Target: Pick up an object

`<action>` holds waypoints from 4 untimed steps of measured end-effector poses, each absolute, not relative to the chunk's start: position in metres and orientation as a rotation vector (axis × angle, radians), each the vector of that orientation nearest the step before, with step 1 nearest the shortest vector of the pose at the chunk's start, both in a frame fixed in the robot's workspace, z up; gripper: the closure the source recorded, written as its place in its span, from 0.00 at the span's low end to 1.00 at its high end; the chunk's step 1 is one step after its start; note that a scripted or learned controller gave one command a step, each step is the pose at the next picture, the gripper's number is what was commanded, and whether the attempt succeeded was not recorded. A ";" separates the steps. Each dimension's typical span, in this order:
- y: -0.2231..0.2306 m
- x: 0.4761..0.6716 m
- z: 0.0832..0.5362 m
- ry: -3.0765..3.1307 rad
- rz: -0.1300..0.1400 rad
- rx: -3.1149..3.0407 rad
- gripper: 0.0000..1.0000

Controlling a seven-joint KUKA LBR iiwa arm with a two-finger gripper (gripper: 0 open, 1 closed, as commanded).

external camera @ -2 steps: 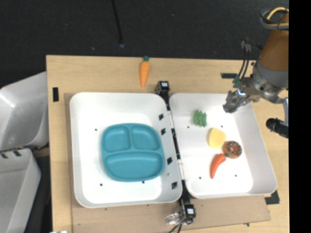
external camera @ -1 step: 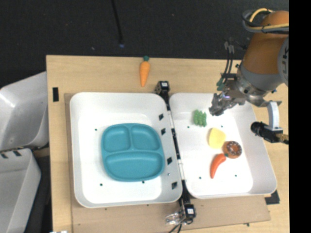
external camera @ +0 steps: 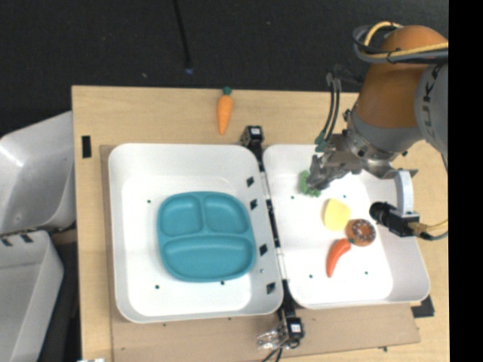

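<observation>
Gripper (external camera: pixel 317 178) down at the right bin's (external camera: pixel 302 285) far-left corner — right over a green object (external camera: pixel 309 185) — jaw state, cannot tell.

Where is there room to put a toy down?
Bare floor rings the teal divided plate in the left white bin. The right white bin is crowded centrally: yellow piece, red pepper, green item; its front-left corner is bare.

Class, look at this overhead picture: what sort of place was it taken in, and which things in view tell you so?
Most likely a robotics lab test bench. A grey and orange robot arm reaches over two white bins, and the items are toy foods: a carrot on the wooden bench and a teal divided plate.
</observation>
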State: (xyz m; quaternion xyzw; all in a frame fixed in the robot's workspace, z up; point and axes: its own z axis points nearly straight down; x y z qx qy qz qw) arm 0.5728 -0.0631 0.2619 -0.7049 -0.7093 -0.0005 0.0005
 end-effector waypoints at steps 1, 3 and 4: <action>-0.011 0.560 0.267 -2.228 -0.002 -2.213 1.00; 0.075 0.509 0.249 -2.227 0.002 -2.213 1.00; 0.072 0.510 0.249 -2.223 0.000 -2.219 0.00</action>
